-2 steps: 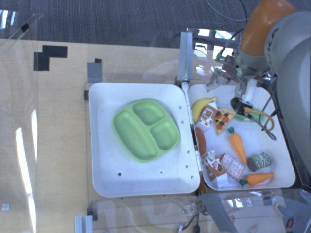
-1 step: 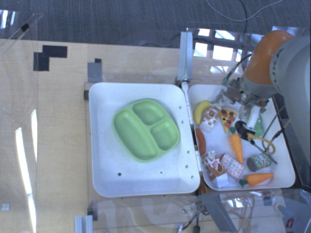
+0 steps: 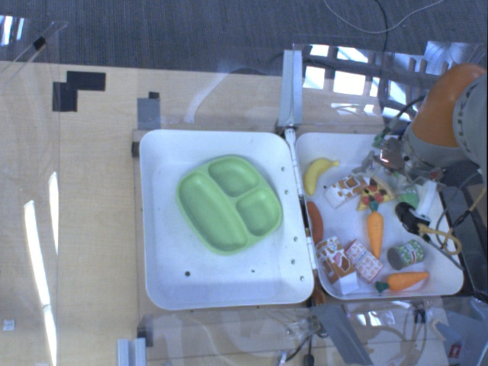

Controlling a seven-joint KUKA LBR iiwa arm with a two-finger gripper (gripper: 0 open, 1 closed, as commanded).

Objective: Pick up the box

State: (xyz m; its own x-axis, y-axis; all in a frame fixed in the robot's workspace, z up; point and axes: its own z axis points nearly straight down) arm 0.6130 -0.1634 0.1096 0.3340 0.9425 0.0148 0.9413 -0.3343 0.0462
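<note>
Where claw (image 3: 383, 158) seemingly hovers, box (image 3: 352, 188) below

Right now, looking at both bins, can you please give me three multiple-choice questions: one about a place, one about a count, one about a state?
1. Where does the green divided plate lie?
A. left bin
B. right bin
C. on the bench
2. How many toy carrots are in the right bin?
A. one
B. two
C. four
3. How does the banana sit?
A. on the plate
B. between fingers
C. loose near the right bin's top left corner

Answers: 1 A, the plate lies in the left bin. 2 B, one carrot upright in view, another carrot lower. 3 C, nothing touches it.
</note>
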